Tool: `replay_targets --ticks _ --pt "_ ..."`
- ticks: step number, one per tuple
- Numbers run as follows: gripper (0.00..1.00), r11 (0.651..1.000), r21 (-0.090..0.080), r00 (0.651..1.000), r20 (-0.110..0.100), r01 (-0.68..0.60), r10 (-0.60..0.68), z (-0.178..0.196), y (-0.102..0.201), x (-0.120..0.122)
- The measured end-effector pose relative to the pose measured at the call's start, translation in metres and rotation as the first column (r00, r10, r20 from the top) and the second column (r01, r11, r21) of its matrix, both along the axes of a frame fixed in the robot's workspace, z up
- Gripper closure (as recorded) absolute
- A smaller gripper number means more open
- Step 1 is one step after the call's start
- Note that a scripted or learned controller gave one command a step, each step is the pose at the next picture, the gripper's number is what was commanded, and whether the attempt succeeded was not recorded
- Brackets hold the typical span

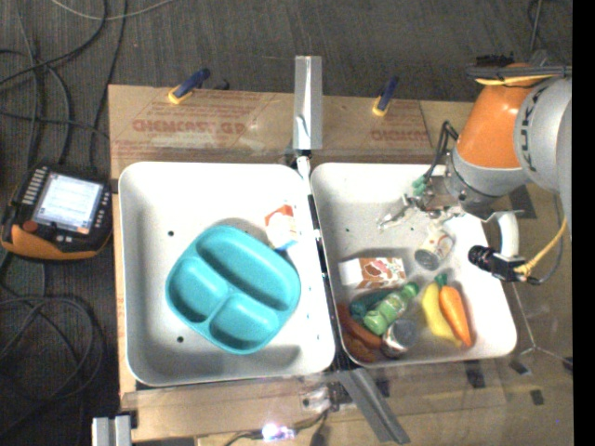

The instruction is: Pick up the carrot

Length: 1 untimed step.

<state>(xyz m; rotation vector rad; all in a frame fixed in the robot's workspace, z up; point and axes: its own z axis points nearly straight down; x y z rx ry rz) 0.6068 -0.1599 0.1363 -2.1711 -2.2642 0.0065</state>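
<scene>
The carrot [455,312], orange with a green top, lies near the front right corner of the right bin [358,189]. It points toward the front edge, with a yellow banana-like piece [431,309] touching its left side. My gripper [402,208] hangs over the back middle of that bin, well behind the carrot and to its left. Its fingers are open with nothing between them. The grey arm with its orange band [493,128] comes in from the right.
A small can [434,249], a printed box [374,271], a green bottle [390,307] and brown items [358,334] crowd the right bin's front half. The left bin [149,193] holds a teal divided plate [234,288] and a small packet [282,226].
</scene>
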Motion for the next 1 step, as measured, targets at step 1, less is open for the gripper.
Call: replay_targets --ticks 1 --pt "0.0 0.965 0.002 0.965 0.005 -0.261 0.261 -0.0114 -0.0222 -0.0528"
